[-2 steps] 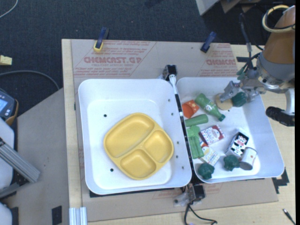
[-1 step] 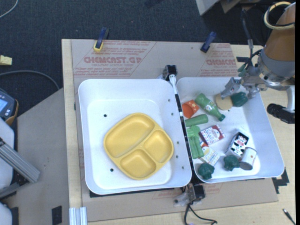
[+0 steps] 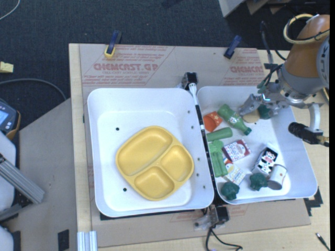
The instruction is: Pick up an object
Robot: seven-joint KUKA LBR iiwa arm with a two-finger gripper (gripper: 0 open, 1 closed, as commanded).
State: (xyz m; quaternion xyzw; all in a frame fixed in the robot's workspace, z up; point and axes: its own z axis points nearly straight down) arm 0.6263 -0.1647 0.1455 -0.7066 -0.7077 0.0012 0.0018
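The right bin [image 3: 301,153] holds several small items. Among them are a green bottle [image 3: 234,118], an orange piece [image 3: 212,121], a green cylinder [image 3: 219,134], a red-and-white packet [image 3: 235,150], a black-and-white box [image 3: 266,161], a white cup [image 3: 277,175] and two dark green lumps [image 3: 257,181] [image 3: 229,190]. My gripper [image 3: 256,106] hangs low over the bin's far part, just right of the green bottle. A small dark green thing [image 3: 265,111] sits right at the gripper, and it is unclear whether it is held.
The left bin [image 3: 99,140] holds a yellow divided tray [image 3: 155,162]. A black divider strip [image 3: 199,124] runs between the bins. Blue clamps [image 3: 112,43] [image 3: 232,47] pin the brown board at the back. The arm's orange band [image 3: 309,35] is at the upper right.
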